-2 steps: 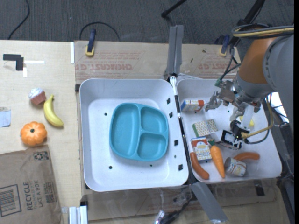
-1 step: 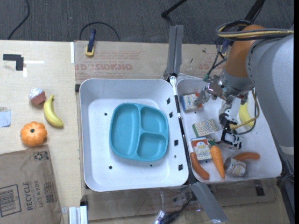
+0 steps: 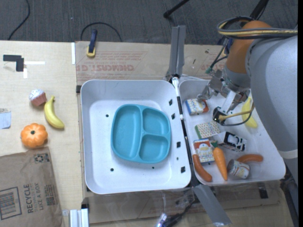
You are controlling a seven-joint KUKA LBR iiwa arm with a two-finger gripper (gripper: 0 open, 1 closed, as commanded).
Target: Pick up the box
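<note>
1. The grey arm with the orange band (image 3: 253, 34) enters from the upper right of the frame, and its two-finger gripper (image 3: 206, 94) sits low over the upper left part of the right shallow white bin (image 3: 266, 145).
2. We cannot tell whether the gripper is released or clenched. Nothing is visibly held.
3. We count 3 box candidates in the right bin and cannot tell which is meant.
   - A small blue-and-white cardboard box (image 3: 195, 106) lies just below-left of the gripper.
   - A flat pale box with a green dotted print (image 3: 208, 129) lies below that, near the bin's centre.
   - A red-and-white carton (image 3: 204, 151) lies lower still.
4. Along the same bin's lower edge we see an orange carrot (image 3: 219, 162), a red sausage-shaped piece (image 3: 201, 168) and a small tin can (image 3: 238, 169).
5. The left white bin (image 3: 94, 126) holds 1 teal 3-section plastic plate (image 3: 141, 134), centred.
6. On the bench at far left lie a yellow banana (image 3: 53, 113) and a small orange pumpkin (image 3: 34, 135).
</note>
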